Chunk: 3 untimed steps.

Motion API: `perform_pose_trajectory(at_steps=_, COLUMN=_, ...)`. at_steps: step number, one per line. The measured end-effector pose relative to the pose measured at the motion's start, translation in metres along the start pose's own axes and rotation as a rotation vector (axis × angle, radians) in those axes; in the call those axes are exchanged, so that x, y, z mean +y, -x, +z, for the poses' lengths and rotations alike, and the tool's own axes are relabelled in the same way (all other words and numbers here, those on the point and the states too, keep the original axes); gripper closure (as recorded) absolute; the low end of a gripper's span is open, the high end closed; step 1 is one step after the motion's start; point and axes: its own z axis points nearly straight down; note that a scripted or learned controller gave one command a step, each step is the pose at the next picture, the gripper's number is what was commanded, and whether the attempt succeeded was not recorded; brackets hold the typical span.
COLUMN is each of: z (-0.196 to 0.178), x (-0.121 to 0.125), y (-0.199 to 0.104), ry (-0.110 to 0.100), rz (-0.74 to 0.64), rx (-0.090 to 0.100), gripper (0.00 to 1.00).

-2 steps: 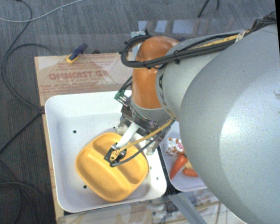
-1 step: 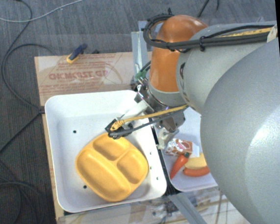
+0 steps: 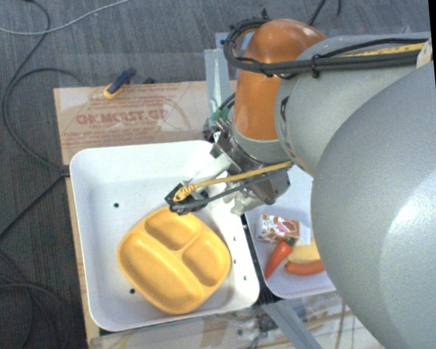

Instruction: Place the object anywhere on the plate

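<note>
A yellow plate (image 3: 175, 260) with three compartments lies in the front part of the left white bin (image 3: 100, 185). My gripper (image 3: 224, 169) hangs over that bin's right side, just beyond the plate's far right edge, mostly hidden under the grey and orange wrist. I see nothing between its fingers from here. In the right bin (image 3: 279, 288) lie an orange carrot (image 3: 277, 258), a red and white packet (image 3: 276, 226) and a yellow and red piece (image 3: 306, 260), partly covered by the arm.
The big grey arm (image 3: 381, 192) covers most of the right bin. Printed cardboard (image 3: 120, 118) lies behind the left bin with a small blue and yellow tool (image 3: 119, 81) on it. Cables (image 3: 10, 90) run over the dark floor at the left.
</note>
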Motion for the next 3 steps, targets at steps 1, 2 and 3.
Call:
perform_pose_trajectory(at_steps=1, z=0.14, x=-0.007, y=-0.064, ry=-0.001, rz=-0.051, rx=0.004, gripper=1.0)
perform_pose_trajectory(at_steps=2, z=0.069, x=0.03, y=-0.008, ry=0.002, rz=0.098, rx=0.006, gripper=1.0)
perform_pose_trajectory(at_steps=3, z=0.059, x=-0.01, y=-0.023, ry=0.004, rz=-0.098, rx=0.005, gripper=1.0)
